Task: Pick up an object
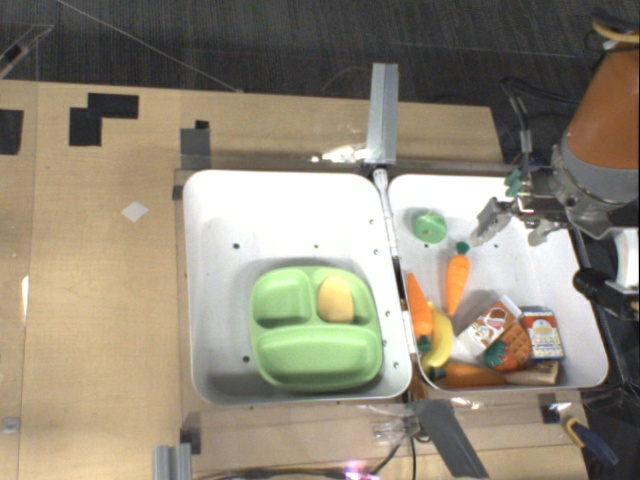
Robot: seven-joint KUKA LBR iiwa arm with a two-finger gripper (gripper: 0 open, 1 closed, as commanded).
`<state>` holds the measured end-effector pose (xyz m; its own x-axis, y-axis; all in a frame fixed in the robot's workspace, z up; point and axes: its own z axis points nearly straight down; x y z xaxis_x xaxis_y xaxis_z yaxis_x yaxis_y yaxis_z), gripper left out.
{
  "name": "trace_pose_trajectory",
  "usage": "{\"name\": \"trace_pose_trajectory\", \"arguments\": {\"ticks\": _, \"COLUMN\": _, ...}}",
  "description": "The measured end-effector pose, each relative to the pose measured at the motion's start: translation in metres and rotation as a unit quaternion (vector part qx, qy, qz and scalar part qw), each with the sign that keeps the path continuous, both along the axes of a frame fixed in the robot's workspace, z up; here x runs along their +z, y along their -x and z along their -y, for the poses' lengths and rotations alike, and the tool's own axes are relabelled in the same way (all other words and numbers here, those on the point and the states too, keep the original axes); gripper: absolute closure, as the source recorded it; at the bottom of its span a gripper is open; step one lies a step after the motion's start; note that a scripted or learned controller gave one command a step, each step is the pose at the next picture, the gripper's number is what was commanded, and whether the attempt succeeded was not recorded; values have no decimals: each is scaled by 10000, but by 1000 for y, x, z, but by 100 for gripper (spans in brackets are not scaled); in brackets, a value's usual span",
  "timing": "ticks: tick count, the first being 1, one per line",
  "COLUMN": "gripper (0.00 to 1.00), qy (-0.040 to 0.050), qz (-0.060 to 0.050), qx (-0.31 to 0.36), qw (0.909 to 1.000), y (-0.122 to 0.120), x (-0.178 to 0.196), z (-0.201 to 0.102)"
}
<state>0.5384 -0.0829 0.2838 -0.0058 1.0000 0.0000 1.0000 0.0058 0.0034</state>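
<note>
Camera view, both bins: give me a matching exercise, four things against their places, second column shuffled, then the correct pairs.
Things:
1. green tray
2. yellow lemon
3. green round lid
4. upright carrot

Places:
A. right bin, top left area
B. left bin, lower middle
C. right bin, middle, below the lid
D. tray's upper right compartment

Pairs: 1-B, 2-D, 3-A, 4-C

A pale wooden bench (90, 268) lies below me, marked with black squares (100, 116). Beyond its far edge I see dark carpet (250, 18).
</note>
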Motion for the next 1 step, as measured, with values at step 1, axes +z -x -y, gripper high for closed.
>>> {"name": "trace_pose_trajectory", "arguments": {"ticks": 1, "gripper": 0, "qy": 1, "qz": -4, "qx": 647, "qw": 9979, "y": -36, "x": -99, "z": -23}}
